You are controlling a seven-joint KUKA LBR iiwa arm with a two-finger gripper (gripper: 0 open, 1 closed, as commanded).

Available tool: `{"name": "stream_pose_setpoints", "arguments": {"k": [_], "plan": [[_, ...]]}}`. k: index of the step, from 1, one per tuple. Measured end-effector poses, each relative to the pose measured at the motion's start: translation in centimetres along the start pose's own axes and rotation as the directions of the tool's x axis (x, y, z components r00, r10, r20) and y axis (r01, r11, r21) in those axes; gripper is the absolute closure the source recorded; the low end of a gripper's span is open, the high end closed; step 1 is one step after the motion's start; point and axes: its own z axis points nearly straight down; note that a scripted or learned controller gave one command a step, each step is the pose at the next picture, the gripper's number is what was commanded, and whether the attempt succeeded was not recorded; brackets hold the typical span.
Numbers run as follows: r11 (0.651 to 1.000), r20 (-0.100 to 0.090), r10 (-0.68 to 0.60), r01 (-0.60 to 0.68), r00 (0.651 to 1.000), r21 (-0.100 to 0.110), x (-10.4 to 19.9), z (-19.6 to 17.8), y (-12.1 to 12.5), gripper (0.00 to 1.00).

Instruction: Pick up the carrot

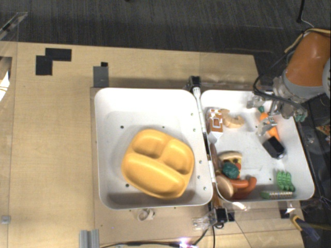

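The carrot (269, 126) is a small bright orange piece with a touch of green at its far end, in the far right part of the right bin (305, 164), just beyond a black block (273, 148). The gripper (270, 119) hangs directly over it, the grey wrist and orange band reaching in from the right. The carrot appears to sit between the fingers, though whether they grip it I cannot tell.
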Motion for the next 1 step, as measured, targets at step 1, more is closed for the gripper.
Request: {"name": "stream_pose_setpoints", "arguments": {"k": [1], "plan": [[1.000,0.015,-0.004,0.004,1.000,0.005,-0.51,-1.55,0.02,1.00]]}}
